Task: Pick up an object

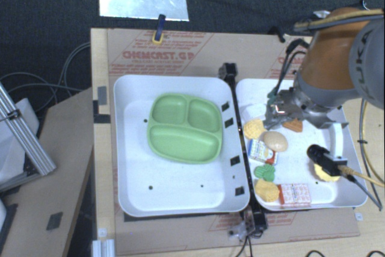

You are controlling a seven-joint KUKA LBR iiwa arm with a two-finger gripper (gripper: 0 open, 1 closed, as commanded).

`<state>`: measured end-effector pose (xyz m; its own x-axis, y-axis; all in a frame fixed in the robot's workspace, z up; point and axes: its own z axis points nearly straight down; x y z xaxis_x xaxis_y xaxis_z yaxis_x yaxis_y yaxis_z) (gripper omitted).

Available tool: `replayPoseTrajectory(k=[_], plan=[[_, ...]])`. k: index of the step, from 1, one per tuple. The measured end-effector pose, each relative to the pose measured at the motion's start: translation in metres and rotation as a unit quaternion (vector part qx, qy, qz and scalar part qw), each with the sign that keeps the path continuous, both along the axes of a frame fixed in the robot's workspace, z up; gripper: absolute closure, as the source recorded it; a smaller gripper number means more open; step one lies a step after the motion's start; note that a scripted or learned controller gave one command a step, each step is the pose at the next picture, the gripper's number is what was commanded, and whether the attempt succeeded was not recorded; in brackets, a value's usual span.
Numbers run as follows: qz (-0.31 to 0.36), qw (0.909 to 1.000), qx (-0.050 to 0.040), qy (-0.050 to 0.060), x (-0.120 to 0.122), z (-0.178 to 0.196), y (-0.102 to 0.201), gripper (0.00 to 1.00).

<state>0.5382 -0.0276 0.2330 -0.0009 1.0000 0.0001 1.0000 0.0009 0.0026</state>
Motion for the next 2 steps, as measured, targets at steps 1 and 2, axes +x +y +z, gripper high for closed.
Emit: replayPoseTrajectory(k=[1,2], plan=[[0.001,1.0000,0.0000,0.002,0.002,-0.018,0.006,1.00],[0.001,1.0000,0.0000,0.000,0.006,0.002,0.002,1.00]])
